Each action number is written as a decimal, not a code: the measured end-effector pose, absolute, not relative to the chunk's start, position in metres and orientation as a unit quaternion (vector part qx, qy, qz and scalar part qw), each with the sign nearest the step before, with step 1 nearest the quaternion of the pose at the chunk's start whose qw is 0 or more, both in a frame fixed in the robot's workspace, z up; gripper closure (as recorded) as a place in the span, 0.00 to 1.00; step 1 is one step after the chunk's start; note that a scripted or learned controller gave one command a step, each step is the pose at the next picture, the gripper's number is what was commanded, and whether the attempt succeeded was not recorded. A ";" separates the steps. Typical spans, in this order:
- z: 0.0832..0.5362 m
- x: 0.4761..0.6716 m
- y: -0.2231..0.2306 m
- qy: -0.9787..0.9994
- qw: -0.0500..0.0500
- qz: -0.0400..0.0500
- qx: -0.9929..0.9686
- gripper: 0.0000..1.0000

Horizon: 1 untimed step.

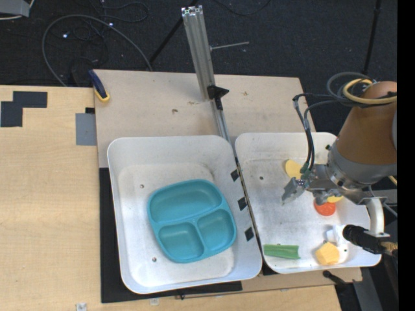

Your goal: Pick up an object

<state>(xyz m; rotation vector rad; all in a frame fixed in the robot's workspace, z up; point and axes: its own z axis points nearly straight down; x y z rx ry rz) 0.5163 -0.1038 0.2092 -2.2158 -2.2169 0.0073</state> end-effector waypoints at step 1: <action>0.145 0.511 -0.102 -0.707 0.004 0.003 -0.707 0.00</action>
